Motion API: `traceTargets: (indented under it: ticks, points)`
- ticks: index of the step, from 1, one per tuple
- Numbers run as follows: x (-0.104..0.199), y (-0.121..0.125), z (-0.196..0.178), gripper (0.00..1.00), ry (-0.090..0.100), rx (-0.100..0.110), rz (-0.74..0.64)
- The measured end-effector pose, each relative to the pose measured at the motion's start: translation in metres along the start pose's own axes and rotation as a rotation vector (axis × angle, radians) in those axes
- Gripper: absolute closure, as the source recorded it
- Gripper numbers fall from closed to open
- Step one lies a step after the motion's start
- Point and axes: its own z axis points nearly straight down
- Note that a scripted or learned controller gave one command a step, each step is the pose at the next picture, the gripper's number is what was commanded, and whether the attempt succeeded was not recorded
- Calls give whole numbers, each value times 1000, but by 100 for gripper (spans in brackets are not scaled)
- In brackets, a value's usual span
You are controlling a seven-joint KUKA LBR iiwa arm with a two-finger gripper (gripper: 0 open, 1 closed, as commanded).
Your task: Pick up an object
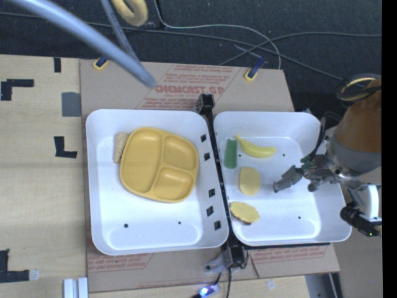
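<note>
Objects for picking lie in the right bin (310,225), and the gripper (286,182) hangs over that bin's middle, reaching in from the right with its dark fingers pointing left; whether those fingers are spread or pressed together cannot be told from this slanted view, and nothing is seen between them. Just left of the gripper, apart from it, sits a pale yellow block (249,180). Above that lies a yellow banana (256,148), curved and stretched across the bin's upper part, its left end beside a green cylinder (231,153) that stands close to the bin's left wall. Near the lower left corner lies a flat yellow piece (245,212) with a ragged edge. Behind the gripper the grey arm (356,154) with its orange band rises over the bin's right rim. The left bin (149,228) holds a yellow divided plate (159,164) with three compartments, and a tan sponge-like slab (120,146) is tucked partly under the plate's left edge. Both bins rest on a cardboard sheet (186,82) upon the desk (31,179).
</note>
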Motion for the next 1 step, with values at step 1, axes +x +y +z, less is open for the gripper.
traceTargets:
  ticks: [1]
  points:
    - [0, 3, -5, 0, -2, -10, -3]
